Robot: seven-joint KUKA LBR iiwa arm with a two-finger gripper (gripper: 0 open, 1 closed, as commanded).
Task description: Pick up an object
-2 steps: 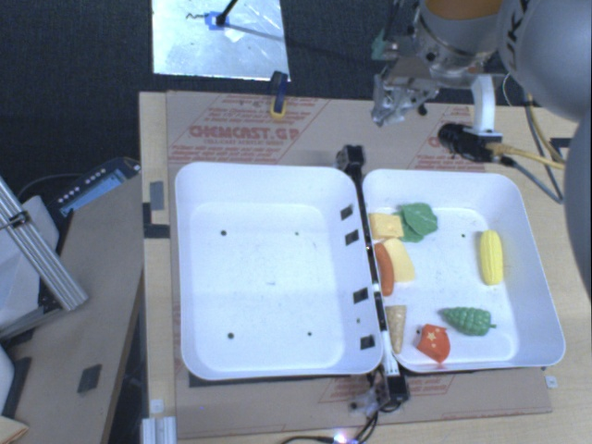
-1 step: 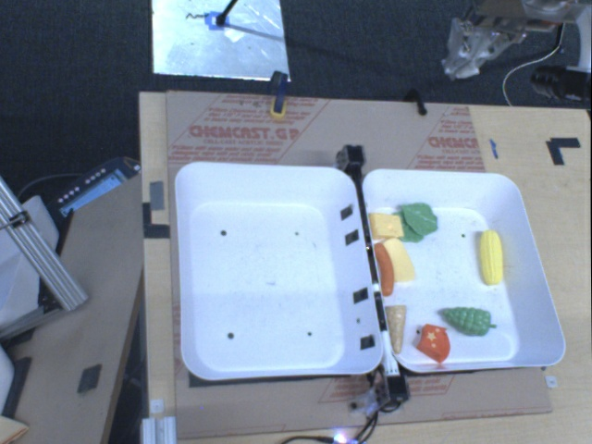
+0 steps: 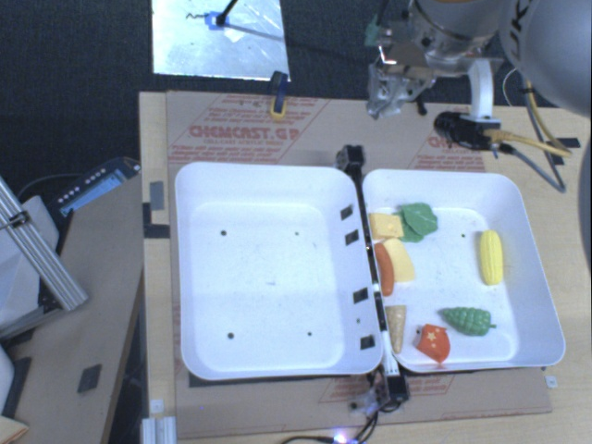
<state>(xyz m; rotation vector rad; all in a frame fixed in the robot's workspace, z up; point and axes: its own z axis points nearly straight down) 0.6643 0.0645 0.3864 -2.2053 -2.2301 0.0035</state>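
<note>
- Corn (image 3: 491,256): yellow, ridged, right bin (image 3: 532,248).
- Green, orange and yellow toys crowd that bin's left.
- Jaws' state, upper right: cannot tell.
- Left bin (image 3: 268,183): smooth white.

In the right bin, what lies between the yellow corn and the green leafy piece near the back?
In the camera view, only bare white bin floor lies between the yellow corn and the green leafy piece; nothing sits on that stretch.
</note>
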